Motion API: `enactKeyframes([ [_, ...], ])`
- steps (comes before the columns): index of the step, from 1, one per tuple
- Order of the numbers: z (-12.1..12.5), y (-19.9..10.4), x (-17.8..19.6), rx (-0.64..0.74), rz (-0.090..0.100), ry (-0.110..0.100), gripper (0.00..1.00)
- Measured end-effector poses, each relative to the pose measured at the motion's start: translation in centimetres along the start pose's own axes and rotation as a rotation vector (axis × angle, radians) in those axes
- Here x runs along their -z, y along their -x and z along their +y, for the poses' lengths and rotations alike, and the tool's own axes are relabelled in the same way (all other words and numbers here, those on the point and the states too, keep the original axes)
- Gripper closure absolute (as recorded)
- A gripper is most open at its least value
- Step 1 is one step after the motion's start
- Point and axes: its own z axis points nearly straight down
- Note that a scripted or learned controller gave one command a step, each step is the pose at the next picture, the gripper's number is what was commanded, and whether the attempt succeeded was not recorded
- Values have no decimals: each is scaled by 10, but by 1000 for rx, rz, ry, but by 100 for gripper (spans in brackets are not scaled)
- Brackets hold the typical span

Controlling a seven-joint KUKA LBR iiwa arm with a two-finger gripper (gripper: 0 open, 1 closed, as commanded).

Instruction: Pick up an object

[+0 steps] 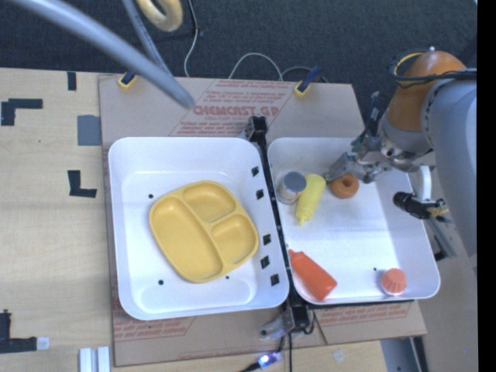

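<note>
Overhead view of the bench. The grey arm (pixel 446 130) reaches in from the right so that its gripper (pixel 346 170) hangs low over the right bin (pixel 403 285), where the loose objects lie. Whether the tool is wide, narrow or holding anything cannot be told here. Well to the gripper's left, the left bin (pixel 128 208) keeps a yellow divided plate (pixel 203 231) apart from the pick area. Below and left of the gripper lies an orange bottle (pixel 312 274). Just left lies a yellow bottle (pixel 308 198), and beyond it a grey tin (pixel 292 184). The likely target, a small orange ball (pixel 345 187), sits directly under the fingertips. A pink ball (pixel 393 281) rests below the gripper, well apart.
</note>
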Motion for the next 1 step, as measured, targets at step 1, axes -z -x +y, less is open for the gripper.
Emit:
enactKeyframes([
  [1,1,0,14,1,-2,3,100],
])
